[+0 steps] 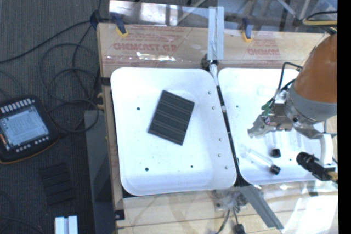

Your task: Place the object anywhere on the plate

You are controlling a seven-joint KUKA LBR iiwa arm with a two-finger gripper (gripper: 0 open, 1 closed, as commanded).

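A dark ribbed rectangular plate [171, 117] lies tilted in the middle of the left white bin [131, 172]. In the right bin [247, 87], near its front edge, lies a clear tube-like object [255, 158] with a black cap [275, 170] at its right end. A small black piece [275, 152] sits just behind it. My gripper [267, 125] hangs over the right bin, slightly behind and above the clear object, apart from it. Nothing is visibly held.
The grey arm with its orange band [323, 71] fills the right bin's right side. A divider [222, 112] runs between the bins. A clear panel with clamps [181, 35] stands behind them. A handheld pendant [22, 127] lies on the floor at left.
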